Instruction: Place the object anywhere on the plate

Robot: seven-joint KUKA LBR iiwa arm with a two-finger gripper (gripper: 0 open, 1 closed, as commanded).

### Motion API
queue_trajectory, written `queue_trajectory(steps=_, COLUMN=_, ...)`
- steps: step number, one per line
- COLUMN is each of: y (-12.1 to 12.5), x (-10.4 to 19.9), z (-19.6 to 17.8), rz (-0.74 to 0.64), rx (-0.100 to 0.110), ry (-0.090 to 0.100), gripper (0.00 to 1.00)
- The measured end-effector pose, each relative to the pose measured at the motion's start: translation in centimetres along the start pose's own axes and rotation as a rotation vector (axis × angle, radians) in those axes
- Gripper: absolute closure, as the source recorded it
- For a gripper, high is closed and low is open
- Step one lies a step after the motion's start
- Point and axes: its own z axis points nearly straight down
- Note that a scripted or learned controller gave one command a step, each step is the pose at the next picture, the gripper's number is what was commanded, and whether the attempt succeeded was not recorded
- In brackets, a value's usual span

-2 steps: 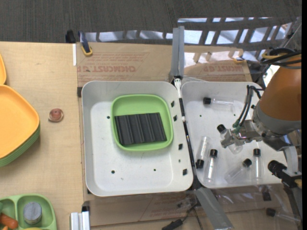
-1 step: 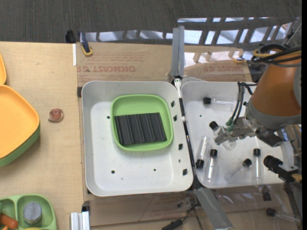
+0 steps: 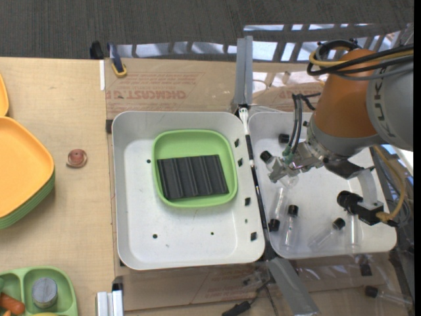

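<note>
A green plate (image 3: 195,145) with rounded corners lies in the left white bin (image 3: 135,229). On it rests a dark grey ribbed slab (image 3: 195,177), flat and covering most of the plate's middle. My gripper (image 3: 283,170) hangs over the right white bin (image 3: 378,242), near its left side, well away from the plate. Just under the gripper lies a clear tube with a black cap (image 3: 278,197). The grey arm with its orange band (image 3: 348,94) comes in from the right and hides the back part of that bin.
Several clear tubes with black caps (image 3: 323,234) lie scattered in the right bin. Orange plates (image 3: 23,170) are stacked at the far left, with a small red knob (image 3: 77,157) on the wooden bench. A green compartment tray (image 3: 33,291) sits at the bottom left.
</note>
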Motion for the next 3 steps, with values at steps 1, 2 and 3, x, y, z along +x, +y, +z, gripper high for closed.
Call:
queue_trajectory(steps=1, y=3.9, x=1.8, z=0.2, rz=-0.049, rx=0.0, ry=0.0, gripper=1.0)
queue_trajectory(steps=2, y=3.9, x=1.8, z=0.2, rz=-0.049, rx=0.0, ry=0.0, gripper=0.0)
queue_trajectory(steps=3, y=1.5, x=1.1, z=-1.0, rz=-0.012, rx=0.001, ry=0.0, gripper=0.0)
